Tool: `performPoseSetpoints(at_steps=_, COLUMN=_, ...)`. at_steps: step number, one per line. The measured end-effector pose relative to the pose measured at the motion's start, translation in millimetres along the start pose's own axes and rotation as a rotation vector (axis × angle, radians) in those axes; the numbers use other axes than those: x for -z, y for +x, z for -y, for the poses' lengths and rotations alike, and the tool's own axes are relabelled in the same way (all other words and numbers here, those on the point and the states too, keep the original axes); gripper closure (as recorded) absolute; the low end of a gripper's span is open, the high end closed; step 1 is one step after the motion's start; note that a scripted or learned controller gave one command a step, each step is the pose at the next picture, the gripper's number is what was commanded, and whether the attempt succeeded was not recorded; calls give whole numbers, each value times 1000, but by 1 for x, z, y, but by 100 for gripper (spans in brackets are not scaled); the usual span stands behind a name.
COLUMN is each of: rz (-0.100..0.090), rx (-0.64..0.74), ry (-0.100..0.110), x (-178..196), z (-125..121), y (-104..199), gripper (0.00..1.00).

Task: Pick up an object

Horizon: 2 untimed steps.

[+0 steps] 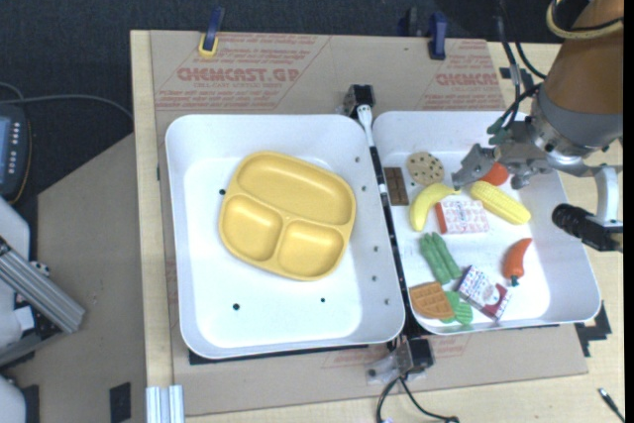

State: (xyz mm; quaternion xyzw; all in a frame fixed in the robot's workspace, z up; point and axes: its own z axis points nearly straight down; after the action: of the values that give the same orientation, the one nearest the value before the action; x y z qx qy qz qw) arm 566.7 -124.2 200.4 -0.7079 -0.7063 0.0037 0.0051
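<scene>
— What's in the left bin (198, 243)?

— A yellow tray (287, 215) with three compartments, lying near the bin's middle. Nothing sits in the compartments.

— And the right bin (570, 297)?

— Toy food. A cookie (424, 165) near the far left corner, a brown bar (394, 185) against the left wall, a banana (428, 203) just beside a red-printed white packet (463, 216). A corn cob (500, 202) lies past the packet, with an orange piece (495, 174) at its far end. Toward the near edge: a green pod (438, 257), a waffle (432, 299), a small printed carton (480, 290) and a red pepper (517, 258).

— Where's the hand (500, 163)?

— Over the far part of the right bin, right above the orange piece and corn cob. Whether its fingers are apart or together, I cannot tell.

— Any writing?

— "CHEMCAST GP" in red on the brown sheet (297, 64) covering the bench (149, 243). The packet's print is too small to read.
</scene>
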Motion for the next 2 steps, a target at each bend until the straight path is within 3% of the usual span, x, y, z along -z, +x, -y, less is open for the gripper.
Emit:
performPoseSetpoints(at_steps=1, rz=2, rx=2, ry=-13, x=7, z=-3, y=0, gripper=0)
performPoseSetpoints(at_steps=2, rz=0, rx=1, ry=-6, x=-37, z=1, y=-3, gripper=0)
